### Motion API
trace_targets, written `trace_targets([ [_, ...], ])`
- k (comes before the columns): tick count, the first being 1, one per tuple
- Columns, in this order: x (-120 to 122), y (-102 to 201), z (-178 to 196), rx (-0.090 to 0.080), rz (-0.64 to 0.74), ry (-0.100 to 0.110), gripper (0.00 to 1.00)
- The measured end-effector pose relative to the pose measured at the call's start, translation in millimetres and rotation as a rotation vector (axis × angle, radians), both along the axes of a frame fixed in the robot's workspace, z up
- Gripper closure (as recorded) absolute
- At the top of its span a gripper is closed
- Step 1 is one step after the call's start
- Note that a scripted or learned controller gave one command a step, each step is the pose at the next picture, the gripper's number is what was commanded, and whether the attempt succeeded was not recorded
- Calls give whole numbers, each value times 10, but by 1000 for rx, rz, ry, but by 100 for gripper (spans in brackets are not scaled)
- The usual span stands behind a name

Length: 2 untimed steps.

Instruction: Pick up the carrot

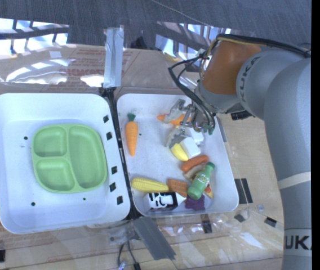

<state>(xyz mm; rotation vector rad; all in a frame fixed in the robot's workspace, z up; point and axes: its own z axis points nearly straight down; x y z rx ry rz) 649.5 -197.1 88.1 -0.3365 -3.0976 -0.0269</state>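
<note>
Carrot point(131, 135) lies along right bin's point(149, 107) left wall. My hand point(178, 133) hangs near it, above a yellow piece point(179, 151). Green plate point(69, 158) in left bin point(8, 151).

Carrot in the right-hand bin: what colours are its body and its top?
The carrot has an orange body and a green top, seen clearly in the camera view.

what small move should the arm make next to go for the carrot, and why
Probably shift the gripper toward the view's left, across the right bin, until it sits above the carrot. The carrot lies alone near that bin's left wall, apart from the gripper, which hangs over the toys piled at the bin's right side.
</note>
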Motion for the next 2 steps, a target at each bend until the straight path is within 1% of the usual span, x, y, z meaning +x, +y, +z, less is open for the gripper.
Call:
trace_targets([
  [1, 33, 7, 78, -8, 7, -14, 100],
  [2, -412, 1194, 1038, -21, -208, -22, 100],
])
